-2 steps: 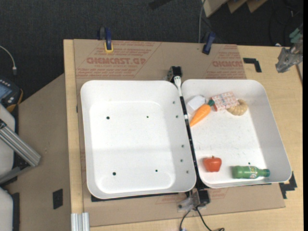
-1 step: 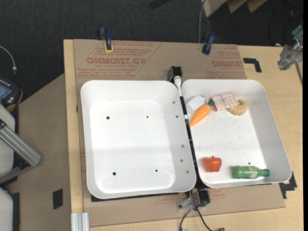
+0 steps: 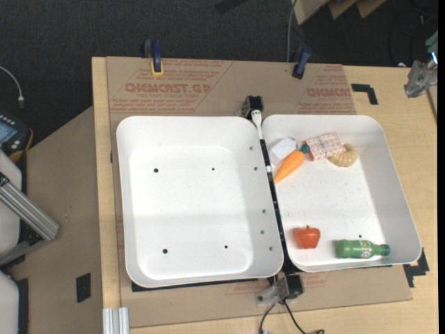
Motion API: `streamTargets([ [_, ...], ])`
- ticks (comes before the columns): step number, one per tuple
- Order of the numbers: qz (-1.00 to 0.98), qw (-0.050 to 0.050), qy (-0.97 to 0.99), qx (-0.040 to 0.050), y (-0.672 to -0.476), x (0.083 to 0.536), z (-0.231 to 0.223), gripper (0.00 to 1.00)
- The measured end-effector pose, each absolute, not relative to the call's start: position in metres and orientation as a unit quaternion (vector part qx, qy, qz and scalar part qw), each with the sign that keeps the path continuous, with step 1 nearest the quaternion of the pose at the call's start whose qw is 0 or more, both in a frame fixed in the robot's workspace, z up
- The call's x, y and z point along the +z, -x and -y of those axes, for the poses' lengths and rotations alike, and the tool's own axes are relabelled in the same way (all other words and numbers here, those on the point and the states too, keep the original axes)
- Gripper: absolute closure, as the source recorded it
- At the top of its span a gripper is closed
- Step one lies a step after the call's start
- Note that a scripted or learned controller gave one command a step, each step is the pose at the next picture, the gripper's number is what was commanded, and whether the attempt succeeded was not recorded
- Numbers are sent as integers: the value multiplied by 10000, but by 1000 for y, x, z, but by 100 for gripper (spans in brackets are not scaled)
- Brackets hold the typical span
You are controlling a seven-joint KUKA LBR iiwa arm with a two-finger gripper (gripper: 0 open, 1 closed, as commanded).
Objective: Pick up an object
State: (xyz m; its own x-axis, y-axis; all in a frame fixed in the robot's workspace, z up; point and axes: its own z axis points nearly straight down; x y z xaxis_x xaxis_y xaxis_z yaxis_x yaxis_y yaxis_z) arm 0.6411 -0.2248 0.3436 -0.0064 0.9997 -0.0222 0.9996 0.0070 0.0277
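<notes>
**Camera view.** A grey metal part taken to be the gripper [image 3: 421, 78] is seen at the upper right edge, beyond the far corner of the right bin [image 3: 398, 179]. Whether it is apart or together cannot be told; nothing is seen held in it.

All candidates lie in the right bin, left of and nearer the camera than the gripper. Closest to it are a tan lumpy item [image 3: 343, 157] and a pink patterned packet [image 3: 325, 145], touching each other. Further left, an orange carrot [image 3: 290, 165] lies just beside a small white block [image 3: 283, 148]. Farthest from the gripper are a red tomato-like toy [image 3: 306, 237] and a green bottle [image 3: 361, 249] on its side.

All are judged light, probably plastic or foam. The bottle is likely smooth and apt to roll, so it would best be taken across its body. The carrot, standing clear on one side, would be gripped across its thick middle.

Counted: six objects, one of each; two bins, the left bin [image 3: 188, 200] included; two blue clamps [image 3: 154, 51].
</notes>
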Motion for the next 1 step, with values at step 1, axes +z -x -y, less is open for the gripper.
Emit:
streamTargets([
  [1,-7096,201,-7043,24,-642,354,225,100],
])
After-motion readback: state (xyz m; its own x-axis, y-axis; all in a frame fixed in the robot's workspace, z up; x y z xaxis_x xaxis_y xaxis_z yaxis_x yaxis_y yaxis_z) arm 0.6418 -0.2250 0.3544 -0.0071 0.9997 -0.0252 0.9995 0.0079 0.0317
